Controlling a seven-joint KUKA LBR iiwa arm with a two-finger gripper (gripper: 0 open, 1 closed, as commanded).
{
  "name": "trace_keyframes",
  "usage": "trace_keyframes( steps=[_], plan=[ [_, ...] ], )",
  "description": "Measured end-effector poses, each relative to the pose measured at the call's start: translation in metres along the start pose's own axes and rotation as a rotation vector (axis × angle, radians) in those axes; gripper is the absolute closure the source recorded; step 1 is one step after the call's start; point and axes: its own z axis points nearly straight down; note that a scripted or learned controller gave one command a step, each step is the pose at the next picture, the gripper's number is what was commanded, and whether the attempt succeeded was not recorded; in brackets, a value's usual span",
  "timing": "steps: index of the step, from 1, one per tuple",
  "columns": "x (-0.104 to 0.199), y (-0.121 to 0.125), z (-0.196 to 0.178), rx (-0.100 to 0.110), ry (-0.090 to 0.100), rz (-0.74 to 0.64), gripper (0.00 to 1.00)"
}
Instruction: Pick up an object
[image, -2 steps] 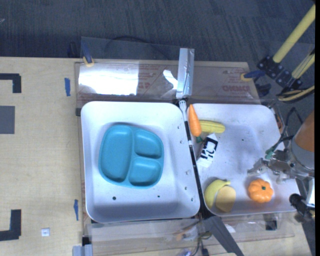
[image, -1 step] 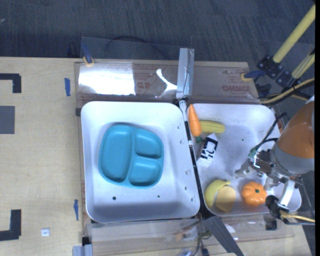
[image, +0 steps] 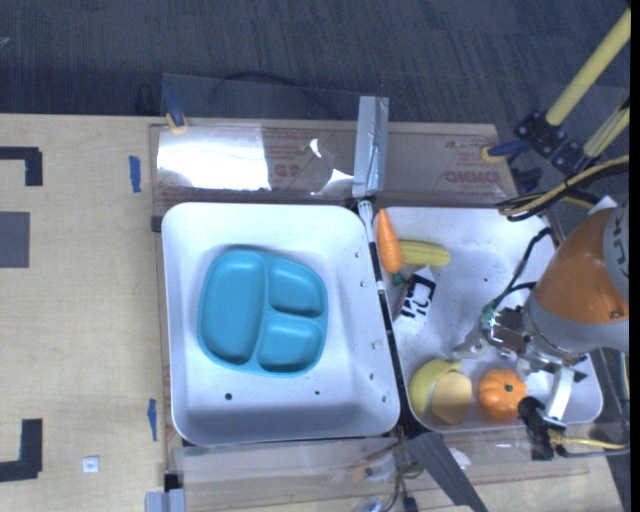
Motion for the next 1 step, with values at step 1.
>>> trace_keyframes(
  steps=[1],
  plan=[
    [0.0595, 0.0683, -0.0342, 0.002, 0.002, -0.033, 0.0]
  ],
)
